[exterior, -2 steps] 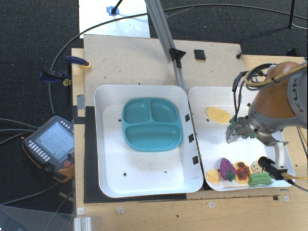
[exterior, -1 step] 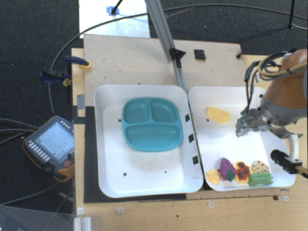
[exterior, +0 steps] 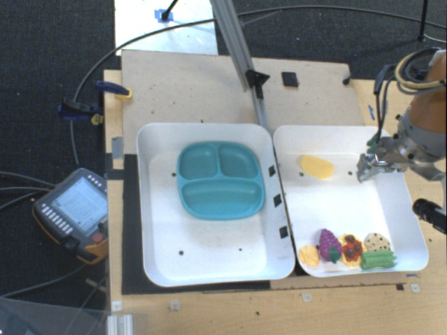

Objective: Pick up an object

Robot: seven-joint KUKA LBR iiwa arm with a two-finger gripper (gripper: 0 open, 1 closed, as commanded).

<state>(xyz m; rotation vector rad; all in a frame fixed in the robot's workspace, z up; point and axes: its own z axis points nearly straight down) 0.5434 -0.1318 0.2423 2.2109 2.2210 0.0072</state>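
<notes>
Over the right bin [exterior: 412,218], the arm's claw [exterior: 368,165] points down beside the yellow piece [exterior: 316,166], its opening unclear.

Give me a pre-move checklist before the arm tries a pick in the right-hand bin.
1. Gripper above the right bin: ok.
2. Something held between the fingers: cannot tell, too small and blurred.
3. Nearest target, the yellow piece, lies alone, apart from the gripper: ok.
4. Toy food cluster is crowded along the bin's near wall, pieces touching: not ok for a clean single pick.
5. Teal divided plate sits in the left bin, outside the pick area: ok.
</notes>
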